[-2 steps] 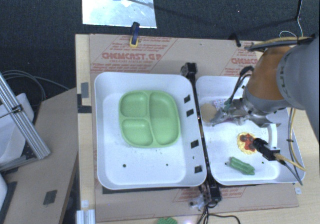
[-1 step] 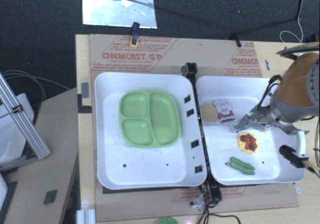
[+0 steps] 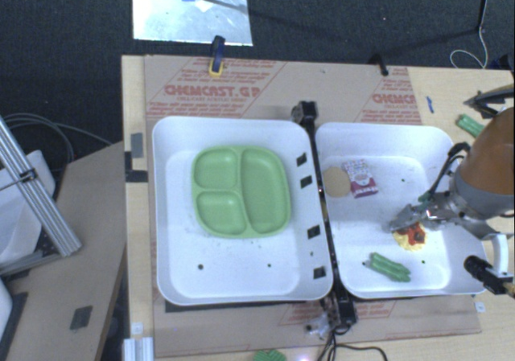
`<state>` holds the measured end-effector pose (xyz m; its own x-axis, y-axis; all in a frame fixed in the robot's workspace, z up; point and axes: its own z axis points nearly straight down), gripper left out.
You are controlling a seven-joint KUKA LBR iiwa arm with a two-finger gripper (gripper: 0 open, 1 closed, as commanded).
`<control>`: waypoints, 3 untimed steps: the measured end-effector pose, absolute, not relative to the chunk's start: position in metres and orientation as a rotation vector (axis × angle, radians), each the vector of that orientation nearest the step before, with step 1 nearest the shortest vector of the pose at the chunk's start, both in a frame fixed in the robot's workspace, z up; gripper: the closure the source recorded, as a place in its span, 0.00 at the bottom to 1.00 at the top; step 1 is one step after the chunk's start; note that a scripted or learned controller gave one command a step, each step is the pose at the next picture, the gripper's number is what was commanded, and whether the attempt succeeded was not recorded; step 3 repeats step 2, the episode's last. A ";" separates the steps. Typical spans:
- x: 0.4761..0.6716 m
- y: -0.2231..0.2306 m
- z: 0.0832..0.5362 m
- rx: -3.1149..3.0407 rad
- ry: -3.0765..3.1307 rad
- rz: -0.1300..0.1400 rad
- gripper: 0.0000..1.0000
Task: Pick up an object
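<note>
Cardboard-covered bench, two white bins side by side; left bin (image 3: 173, 190) holds a green tray (image 3: 241, 190). In the right bin (image 3: 386, 138): tan disc (image 3: 335, 182) and red-white packet (image 3: 360, 178) near its left wall, green pod (image 3: 389, 266) near its front edge. Gripper (image 3: 410, 221) sits low just above a red-yellow toy (image 3: 413, 236), right of the pod; finger opening can't be told, nothing visibly gripped. Likely target is the toy: centre over it, go straight down, close fully before lifting.

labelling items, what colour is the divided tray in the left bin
Light green, a three-compartment tray, seen in the camera view.
</note>
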<state>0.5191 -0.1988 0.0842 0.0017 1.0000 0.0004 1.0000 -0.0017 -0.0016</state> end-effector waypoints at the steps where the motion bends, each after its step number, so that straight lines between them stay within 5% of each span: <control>1: 0.522 -0.198 0.095 -2.222 -2.224 -0.003 1.00; 2: 0.560 -0.138 0.219 -2.217 -2.244 -0.017 1.00; 3: 0.560 -0.138 0.219 -2.217 -2.244 -0.017 1.00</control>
